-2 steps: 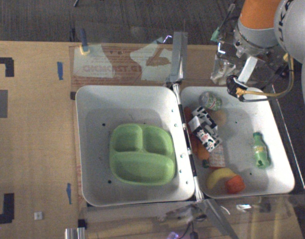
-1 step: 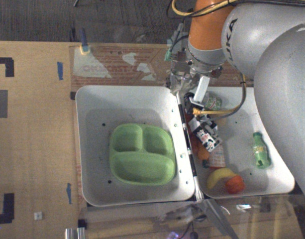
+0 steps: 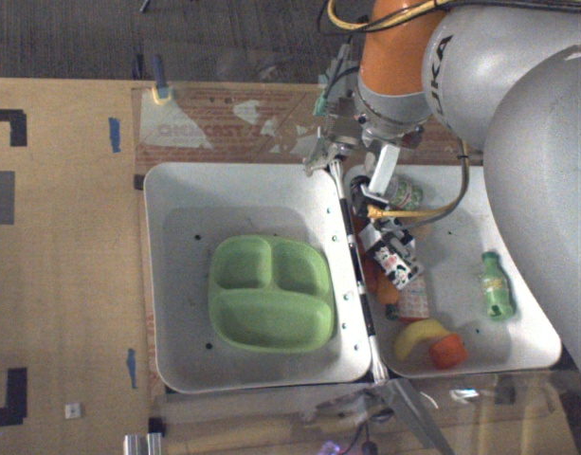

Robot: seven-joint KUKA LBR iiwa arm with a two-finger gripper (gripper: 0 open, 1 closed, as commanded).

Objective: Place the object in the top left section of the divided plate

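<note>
Nearest the camera, my grey arm [image 3: 517,93] reached into the right white bin [image 3: 517,349]; my gripper [image 3: 390,254] hovered among cluttered objects, its grasp impossible to tell; the green divided plastic plate [image 3: 271,294] waited in the left bin [image 3: 176,254].

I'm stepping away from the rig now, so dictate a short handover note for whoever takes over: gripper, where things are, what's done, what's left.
Gripper: low in the right bin, near its left wall, among the clutter; grasp unclear.
Green divided plate: in the left bin, all sections bare.
Right bin also holds a green bottle, a banana and a small red-orange item.
Done: nothing placed yet.
Left: secure an object, carry it to the plate's top left section, release.
</note>
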